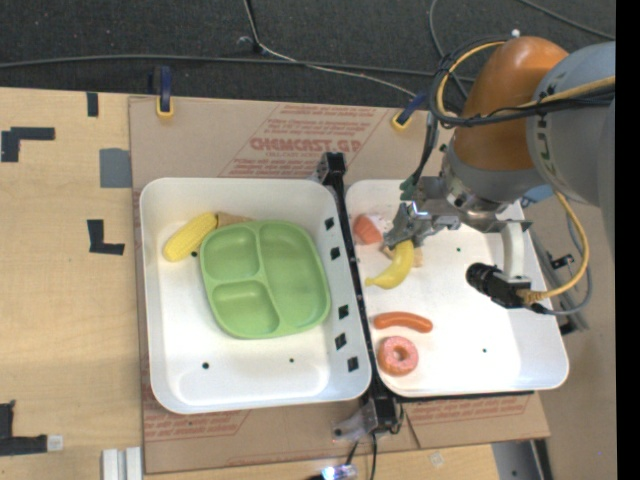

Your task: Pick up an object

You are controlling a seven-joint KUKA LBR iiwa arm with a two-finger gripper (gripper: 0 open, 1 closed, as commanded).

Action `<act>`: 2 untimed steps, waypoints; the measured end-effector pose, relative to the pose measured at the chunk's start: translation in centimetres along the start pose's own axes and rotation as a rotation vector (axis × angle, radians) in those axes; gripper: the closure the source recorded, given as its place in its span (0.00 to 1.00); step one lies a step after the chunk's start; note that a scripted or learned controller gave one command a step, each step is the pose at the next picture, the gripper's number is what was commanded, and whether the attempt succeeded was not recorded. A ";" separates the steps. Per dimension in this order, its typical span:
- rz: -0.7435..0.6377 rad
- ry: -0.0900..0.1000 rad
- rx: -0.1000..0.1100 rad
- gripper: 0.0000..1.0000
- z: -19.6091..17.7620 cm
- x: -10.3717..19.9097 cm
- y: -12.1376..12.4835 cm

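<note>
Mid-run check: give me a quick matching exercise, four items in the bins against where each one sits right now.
Things:
1. green divided plate
2. corn cob
3. pink donut
4. banana

Places:
A. right bin, near its front-left corner, just in front of the sausage
B. right bin, directly at the tool
C. middle of the left bin
D. left bin, beside the plate's back-left edge

Pairs: 1-C, 2-D, 3-A, 4-B
</note>
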State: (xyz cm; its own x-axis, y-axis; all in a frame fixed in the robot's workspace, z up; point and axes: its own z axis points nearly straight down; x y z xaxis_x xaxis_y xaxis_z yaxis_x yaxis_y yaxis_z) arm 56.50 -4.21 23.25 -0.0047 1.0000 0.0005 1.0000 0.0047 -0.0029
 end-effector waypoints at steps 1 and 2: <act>-0.001 0.000 0.000 1.00 1.2 5.2 -0.4; -0.001 0.000 0.000 1.00 1.9 10.1 -0.6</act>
